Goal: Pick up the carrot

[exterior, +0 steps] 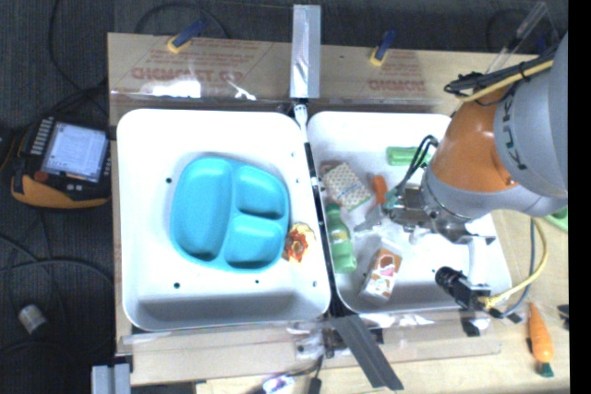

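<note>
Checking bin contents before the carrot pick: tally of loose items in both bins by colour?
Blue: 1, divided plate, left bin
Orange/yellow: 1, small toy, left bin
Orange: 1, carrot, right bin
Green: 2, bottle, piece, right bin
Patterned: 2, packet, carton, right bin
Total: 7

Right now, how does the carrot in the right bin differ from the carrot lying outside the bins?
The carrot in the right bin lies among other items, close beside the hand; the carrot outside the bins lies alone at the bench's lower right corner. The bin one is partly hidden and looks shorter; the outer one shows whole, with a green end. Both are orange.
</note>
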`<state>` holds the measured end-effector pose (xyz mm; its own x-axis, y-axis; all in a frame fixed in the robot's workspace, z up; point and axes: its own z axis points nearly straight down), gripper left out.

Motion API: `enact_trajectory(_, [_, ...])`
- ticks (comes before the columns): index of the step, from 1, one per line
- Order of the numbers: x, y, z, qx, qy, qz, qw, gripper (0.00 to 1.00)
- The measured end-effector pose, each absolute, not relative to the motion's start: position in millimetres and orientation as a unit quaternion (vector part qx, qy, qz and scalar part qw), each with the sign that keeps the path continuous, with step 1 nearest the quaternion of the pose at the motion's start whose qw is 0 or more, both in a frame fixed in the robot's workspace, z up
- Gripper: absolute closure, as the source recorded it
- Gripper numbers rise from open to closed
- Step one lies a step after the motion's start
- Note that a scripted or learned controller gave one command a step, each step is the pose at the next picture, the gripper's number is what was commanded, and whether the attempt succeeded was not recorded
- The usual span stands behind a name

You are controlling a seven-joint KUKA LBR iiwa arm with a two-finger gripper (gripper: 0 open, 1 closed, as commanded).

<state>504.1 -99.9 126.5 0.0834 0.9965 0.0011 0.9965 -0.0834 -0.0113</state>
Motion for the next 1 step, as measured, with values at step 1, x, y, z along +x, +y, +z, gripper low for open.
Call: enact_trajectory(1, [534.2, -135.0, 166.4, -0.716, -0.698, 0.0017, 0.002, 0.0])
